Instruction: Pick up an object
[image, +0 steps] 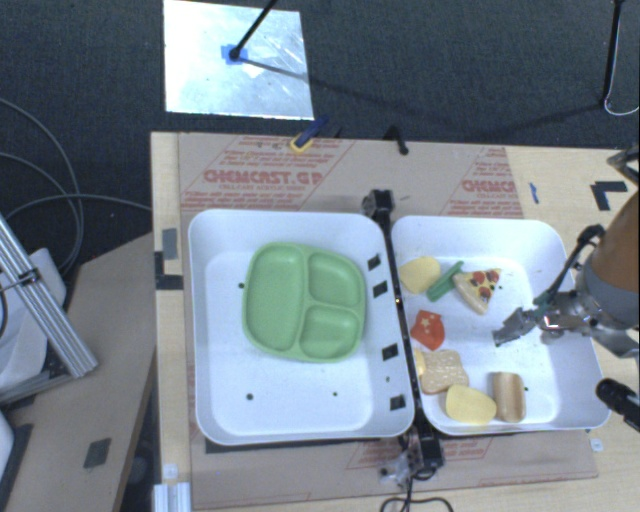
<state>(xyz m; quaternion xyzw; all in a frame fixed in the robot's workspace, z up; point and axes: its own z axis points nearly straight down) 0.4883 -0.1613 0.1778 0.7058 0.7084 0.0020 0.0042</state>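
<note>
Gripper (507, 331) hangs over the right bin (560, 240); whether it is parted or closed, I cannot tell. Pizza slice (479, 288) lies just beyond. Best to centre above it, then descend straight.

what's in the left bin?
Left bin holds one green tray with three compartments, nothing in them. Whatever lies under the tray is covered. The toy food sits in the right bin.
</note>
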